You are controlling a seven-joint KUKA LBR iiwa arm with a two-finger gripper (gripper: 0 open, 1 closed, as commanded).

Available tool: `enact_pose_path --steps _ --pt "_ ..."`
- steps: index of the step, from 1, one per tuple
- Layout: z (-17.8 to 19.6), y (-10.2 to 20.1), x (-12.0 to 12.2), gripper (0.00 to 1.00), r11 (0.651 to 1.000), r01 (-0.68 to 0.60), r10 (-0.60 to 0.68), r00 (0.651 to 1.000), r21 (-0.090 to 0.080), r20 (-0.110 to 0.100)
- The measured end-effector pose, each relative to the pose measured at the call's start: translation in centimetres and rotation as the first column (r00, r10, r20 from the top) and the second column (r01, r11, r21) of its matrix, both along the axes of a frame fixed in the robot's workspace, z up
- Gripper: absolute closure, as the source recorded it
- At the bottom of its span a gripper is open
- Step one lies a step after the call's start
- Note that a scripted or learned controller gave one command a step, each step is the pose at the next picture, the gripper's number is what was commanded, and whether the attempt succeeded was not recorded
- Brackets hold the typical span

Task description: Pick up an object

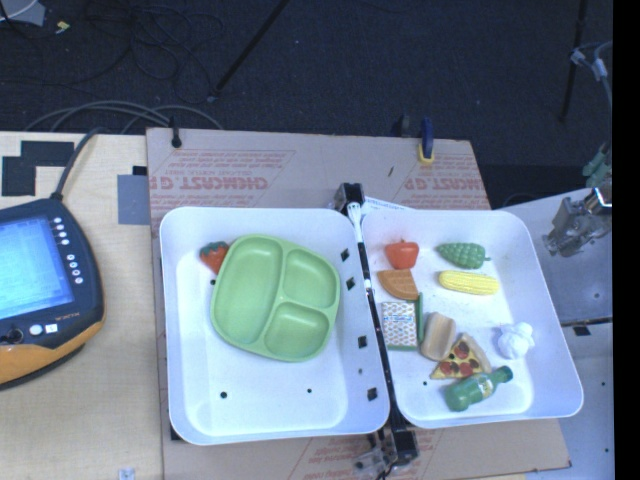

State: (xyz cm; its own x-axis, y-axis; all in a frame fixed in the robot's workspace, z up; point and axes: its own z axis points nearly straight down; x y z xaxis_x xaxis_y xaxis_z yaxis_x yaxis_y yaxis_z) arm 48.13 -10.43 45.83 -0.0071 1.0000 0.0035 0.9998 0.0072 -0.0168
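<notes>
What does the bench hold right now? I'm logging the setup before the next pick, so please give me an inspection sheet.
Surface: two white bins, left bin and right bin, on cardboard.
Job's things: right bin holds tomato, corn, green veg, bread, carton, pizza slice, bottle, white piece.
Clutter: green tray in left bin, strawberry beside it.
Gripper: gripper right of the bins, above none.
Cables: cables behind the bench.
Surroundings: pendant at left.

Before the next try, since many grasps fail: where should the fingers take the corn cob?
Probably across the middle of the corn cob, coming straight down. It lies flat, long axis left-right, with bare bin floor below it and a small gap to the green vegetable above.
</notes>
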Motion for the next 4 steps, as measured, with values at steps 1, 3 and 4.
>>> enact_pose_path --steps 1,3,4 --pt "8.1 -0.6 0.9 1.00 1.000 0.006 -0.006 1.000 -0.005 0.017" --pt "-2.1 7.1 -0.4 1.00 1.000 0.004 -0.004 1.000 -0.004 0.006" --pt "-1.8 10.4 -0.3 1.00 1.000 0.004 -0.004 1.000 -0.004 0.009"
